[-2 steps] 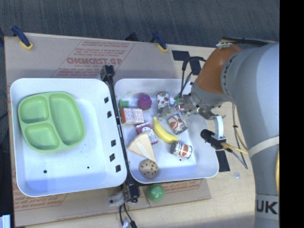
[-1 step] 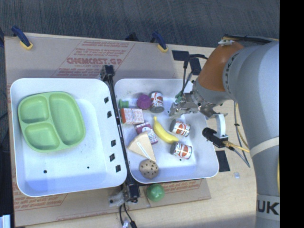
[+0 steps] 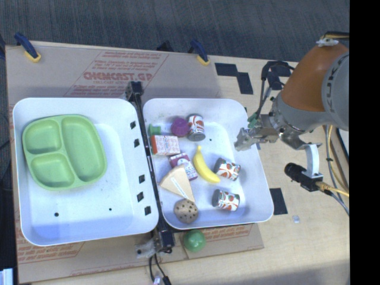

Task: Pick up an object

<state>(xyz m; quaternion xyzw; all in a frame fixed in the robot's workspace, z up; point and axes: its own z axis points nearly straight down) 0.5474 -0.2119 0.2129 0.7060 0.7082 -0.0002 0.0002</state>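
The right bin (image 3: 252, 180) holds a yellow banana (image 3: 205, 166), three red-and-white cans (image 3: 196, 126) (image 3: 227, 170) (image 3: 226, 200), a purple ball (image 3: 179, 125), a red-and-white box (image 3: 165, 144), a small dark carton (image 3: 184, 165), a pale cheese wedge (image 3: 177, 183) and a speckled brown ball (image 3: 186, 211). My gripper (image 3: 247, 138) hangs over the bin's right rim, up and to the right of the middle can. Nothing is visibly held in it.
The left bin (image 3: 83, 218) carries a green divided tray (image 3: 62, 150). A green ball (image 3: 193, 240) lies on the cardboard just outside the right bin's front edge. Blue clamps (image 3: 28, 46) hold the cardboard's back edge. Cables and a black connector (image 3: 300, 177) hang at the right.
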